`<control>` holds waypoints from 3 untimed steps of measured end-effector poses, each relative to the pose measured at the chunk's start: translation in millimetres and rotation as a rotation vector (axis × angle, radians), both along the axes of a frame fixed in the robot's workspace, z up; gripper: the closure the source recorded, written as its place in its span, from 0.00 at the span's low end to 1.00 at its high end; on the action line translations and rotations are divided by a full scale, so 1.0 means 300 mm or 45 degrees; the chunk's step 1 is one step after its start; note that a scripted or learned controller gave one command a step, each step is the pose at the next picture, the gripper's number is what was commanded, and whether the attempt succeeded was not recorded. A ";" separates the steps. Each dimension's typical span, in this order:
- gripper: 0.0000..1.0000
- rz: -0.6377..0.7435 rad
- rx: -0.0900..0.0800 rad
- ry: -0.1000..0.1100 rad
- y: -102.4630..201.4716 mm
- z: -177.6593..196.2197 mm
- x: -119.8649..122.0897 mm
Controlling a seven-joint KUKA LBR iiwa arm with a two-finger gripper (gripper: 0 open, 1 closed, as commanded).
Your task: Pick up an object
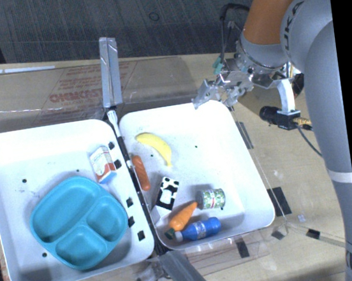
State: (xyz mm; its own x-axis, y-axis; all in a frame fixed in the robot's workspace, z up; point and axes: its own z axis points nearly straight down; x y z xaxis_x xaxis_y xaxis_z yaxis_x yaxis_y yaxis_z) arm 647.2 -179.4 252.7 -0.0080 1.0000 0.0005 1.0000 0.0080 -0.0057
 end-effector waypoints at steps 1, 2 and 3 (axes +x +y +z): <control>0.00 -0.136 0.001 0.002 0.194 -0.353 -0.056; 0.00 0.079 0.002 0.001 0.266 -0.538 -0.015; 1.00 0.082 0.004 0.014 0.266 -0.511 -0.022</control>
State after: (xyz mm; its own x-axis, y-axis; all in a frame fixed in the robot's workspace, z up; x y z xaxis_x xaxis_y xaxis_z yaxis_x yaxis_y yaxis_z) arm 640.6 -99.5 99.5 -0.0722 0.9974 0.0038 0.9972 0.0723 -0.0163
